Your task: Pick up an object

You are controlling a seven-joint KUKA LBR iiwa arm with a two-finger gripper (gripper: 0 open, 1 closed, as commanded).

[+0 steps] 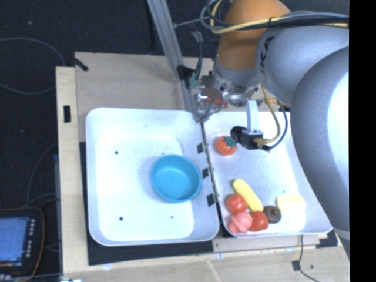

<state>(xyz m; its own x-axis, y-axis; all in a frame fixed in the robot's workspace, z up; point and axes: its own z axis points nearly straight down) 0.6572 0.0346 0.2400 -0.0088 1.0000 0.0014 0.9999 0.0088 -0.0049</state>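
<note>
Orange-red toy tomato (225,146), green-capped, sits alone in the right bin's (276,169) far half, near the gripper (202,106) hovering over the bins' divider, grip state unreadable; best approach, by judgement: shift over tomato, descend centred, avoiding the toy-food cluster (249,210).

Dark floor (35,22), pale wood bench (117,81), blue screen (14,239) btm-left

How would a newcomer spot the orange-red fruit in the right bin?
Start at the right bin and look to its far half, beside the centre divider. The orange-red fruit sits alone there, round, well apart from the cluster at the near edge.
</note>
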